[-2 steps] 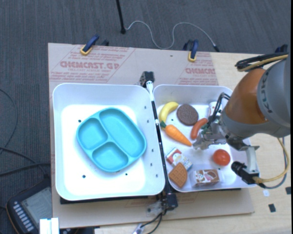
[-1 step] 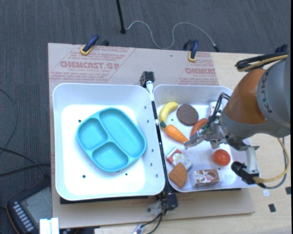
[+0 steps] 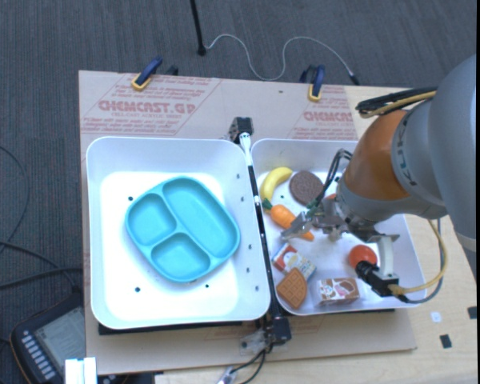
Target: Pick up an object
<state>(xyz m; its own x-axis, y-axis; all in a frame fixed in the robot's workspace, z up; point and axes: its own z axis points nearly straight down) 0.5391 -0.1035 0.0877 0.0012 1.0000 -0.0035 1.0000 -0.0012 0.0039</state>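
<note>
- Camera view, general: I see the surface [image 3: 120, 110] carrying two white bins. The left bin [image 3: 96, 214] holds a blue divided plate [image 3: 182, 227]; the right bin [image 3: 412, 250] holds the loose items.
- Camera view, arm: the grey arm with its orange band [image 3: 376, 162] reaches in from the right and is bent low over the right bin.
- Camera view, pincer: the pincer [image 3: 306, 224] sits down among the items, near the bin's left-centre. Its state I cannot tell (the wrist body hides the tips from this angle), and I see nothing confirmed between them.
- Camera view, candidate objects: a carrot [image 3: 282, 214] lies just beside the pincer, to its left. A banana [image 3: 275, 182] and a brown round cookie [image 3: 306, 186] lie just beyond, toward the far wall. A red tomato-like piece [image 3: 362, 256] lies on the arm's near side. A waffle-like piece [image 3: 292, 287], a small red-and-white pack [image 3: 287, 257] and a brown carton [image 3: 338, 291] lie along the near wall.
- Step in hand, my judgement: the descent-and-grasp stage, with no object lifted yet.
- Next move, my judgement: a firm close on whatever lies under the tips, likely the carrot, then a straight lift clear of the neighbours. The crowding makes a glancing miss plausible.
</note>
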